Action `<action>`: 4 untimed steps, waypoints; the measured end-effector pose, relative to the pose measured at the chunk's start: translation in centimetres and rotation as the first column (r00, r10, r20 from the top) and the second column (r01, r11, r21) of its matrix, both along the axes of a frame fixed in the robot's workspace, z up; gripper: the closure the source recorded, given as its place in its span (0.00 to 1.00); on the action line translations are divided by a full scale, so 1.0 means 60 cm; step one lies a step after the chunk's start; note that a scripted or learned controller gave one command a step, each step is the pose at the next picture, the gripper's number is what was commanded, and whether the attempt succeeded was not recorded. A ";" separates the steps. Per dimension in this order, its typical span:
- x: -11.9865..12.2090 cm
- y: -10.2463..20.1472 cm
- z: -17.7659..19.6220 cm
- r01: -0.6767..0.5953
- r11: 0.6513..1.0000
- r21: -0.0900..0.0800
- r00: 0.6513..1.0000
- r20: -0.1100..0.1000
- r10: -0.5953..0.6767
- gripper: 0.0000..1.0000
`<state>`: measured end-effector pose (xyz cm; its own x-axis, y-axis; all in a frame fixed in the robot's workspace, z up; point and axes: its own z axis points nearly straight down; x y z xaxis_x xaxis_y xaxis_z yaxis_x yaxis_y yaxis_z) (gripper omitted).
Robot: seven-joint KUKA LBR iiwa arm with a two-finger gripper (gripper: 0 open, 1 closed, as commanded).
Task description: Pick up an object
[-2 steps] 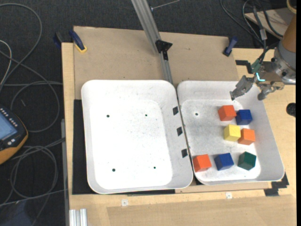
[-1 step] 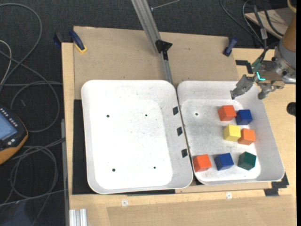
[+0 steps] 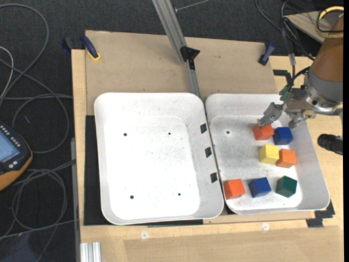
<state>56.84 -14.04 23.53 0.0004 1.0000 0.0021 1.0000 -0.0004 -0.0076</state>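
The wooden worktop (image 3: pixel 142 64) carried two shallow white bins side by side. The right bin (image 3: pixel 240 152) sat directly beneath the end effector (image 3: pixel 282 117); the left bin (image 3: pixel 109 146) lay well off to its side. Blue clamps (image 3: pixel 90 47) gripped the worktop's far edge.

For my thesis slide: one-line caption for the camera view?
End effector open above a red block in the right bin, among six other coloured blocks.

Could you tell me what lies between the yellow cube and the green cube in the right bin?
In the camera view, a small orange cube lies between the small yellow cube and the dark green cube, touching the yellow one.
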 end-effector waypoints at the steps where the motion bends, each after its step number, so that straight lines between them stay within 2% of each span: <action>1: -0.003 -0.012 -0.077 0.000 1.000 0.000 1.000 0.001 0.000 0.00; 2: -0.013 0.001 -0.176 -0.001 1.000 0.001 1.000 0.000 0.001 0.00; 3: -0.008 -0.001 -0.151 0.000 1.000 -0.001 1.000 0.010 0.000 1.00; 4: -0.018 -0.012 -0.056 0.000 1.000 -0.004 1.000 0.015 0.000 1.00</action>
<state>55.75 -14.77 20.17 0.0004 1.0000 -0.0019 1.0000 -0.0004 0.0073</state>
